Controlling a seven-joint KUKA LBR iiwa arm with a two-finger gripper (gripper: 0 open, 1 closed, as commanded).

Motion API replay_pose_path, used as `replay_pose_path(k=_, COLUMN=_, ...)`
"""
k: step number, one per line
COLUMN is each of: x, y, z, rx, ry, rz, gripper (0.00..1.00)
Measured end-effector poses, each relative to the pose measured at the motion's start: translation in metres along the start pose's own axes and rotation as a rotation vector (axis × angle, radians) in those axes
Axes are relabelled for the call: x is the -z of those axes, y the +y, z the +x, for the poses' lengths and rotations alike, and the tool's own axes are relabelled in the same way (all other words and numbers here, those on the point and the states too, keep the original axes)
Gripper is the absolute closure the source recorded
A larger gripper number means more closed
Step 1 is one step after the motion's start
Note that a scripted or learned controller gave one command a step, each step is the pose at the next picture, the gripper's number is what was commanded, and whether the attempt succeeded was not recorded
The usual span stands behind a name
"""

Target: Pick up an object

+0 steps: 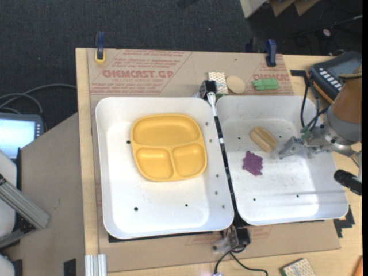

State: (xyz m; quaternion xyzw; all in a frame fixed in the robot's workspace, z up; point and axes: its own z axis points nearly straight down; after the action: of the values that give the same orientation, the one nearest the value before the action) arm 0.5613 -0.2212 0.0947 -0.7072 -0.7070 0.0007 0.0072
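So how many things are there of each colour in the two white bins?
Yellow: 1, the tray in the left bin.
Tan: 1, the block in the right bin.
Purple: 1, the grapes in the right bin.
Total: 3.

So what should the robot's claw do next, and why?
Probably slide a little to the left and lower over the tan block. The gripper sits low in the right bin just to the block's right, with nothing between its fingers. The purple toy lies a bit farther off, below and to the left, so the block looks like the easier grab.
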Motion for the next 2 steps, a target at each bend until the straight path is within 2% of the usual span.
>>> replay_pose_path(k=1, x=-0.008, y=0.055, z=0.048, rx=0.007, ry=-0.011, rz=-0.018, gripper=0.00)
replay_pose_path(k=2, x=-0.007, y=0.102, z=0.089, rx=0.006, ry=-0.011, rz=-0.016, gripper=0.00)
